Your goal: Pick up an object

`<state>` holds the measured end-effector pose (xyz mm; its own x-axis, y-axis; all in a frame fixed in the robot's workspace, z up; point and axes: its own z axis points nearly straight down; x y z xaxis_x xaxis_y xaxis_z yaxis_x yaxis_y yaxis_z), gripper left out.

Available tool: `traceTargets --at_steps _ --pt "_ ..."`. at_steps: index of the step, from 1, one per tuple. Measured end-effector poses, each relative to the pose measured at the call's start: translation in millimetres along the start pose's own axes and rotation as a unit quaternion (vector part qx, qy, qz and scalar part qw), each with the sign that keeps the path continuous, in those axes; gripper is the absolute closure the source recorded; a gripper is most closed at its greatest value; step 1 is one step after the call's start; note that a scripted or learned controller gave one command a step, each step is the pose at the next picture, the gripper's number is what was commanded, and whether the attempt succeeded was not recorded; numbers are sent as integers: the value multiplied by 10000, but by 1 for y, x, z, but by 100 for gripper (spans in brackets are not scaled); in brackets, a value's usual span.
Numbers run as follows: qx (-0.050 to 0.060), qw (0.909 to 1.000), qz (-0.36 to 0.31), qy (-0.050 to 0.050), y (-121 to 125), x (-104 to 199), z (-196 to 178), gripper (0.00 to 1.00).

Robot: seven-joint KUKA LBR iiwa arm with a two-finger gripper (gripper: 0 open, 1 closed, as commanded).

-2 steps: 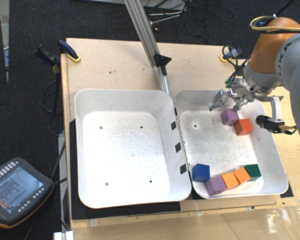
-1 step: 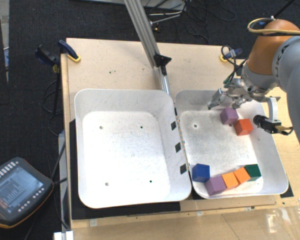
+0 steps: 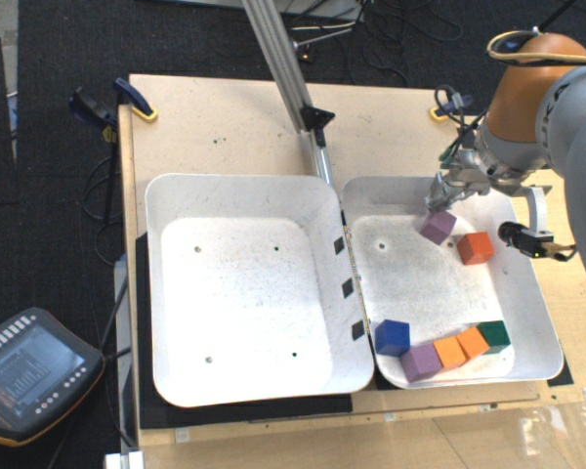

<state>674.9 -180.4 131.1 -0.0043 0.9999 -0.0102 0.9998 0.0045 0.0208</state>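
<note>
Camera view: purple cube just below gripper

Two white bins, speckled with tiny dark dots. In the right bin: a purple block near the grey gripper, an orange block, a blue block, another purple block, another orange block, a green block. Grey arm with an orange band. Light tan bench top. Black floor. Blue and yellow clamps at the bench corners. Grey and orange handheld screen, lower left.
</note>
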Motion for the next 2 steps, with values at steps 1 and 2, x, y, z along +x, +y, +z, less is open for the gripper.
traceTargets --at_steps 1,2 --pt "66 10000 7 38 3 -4 -44 100" --pt "58 10000 7 37 6 -5 -99 100"
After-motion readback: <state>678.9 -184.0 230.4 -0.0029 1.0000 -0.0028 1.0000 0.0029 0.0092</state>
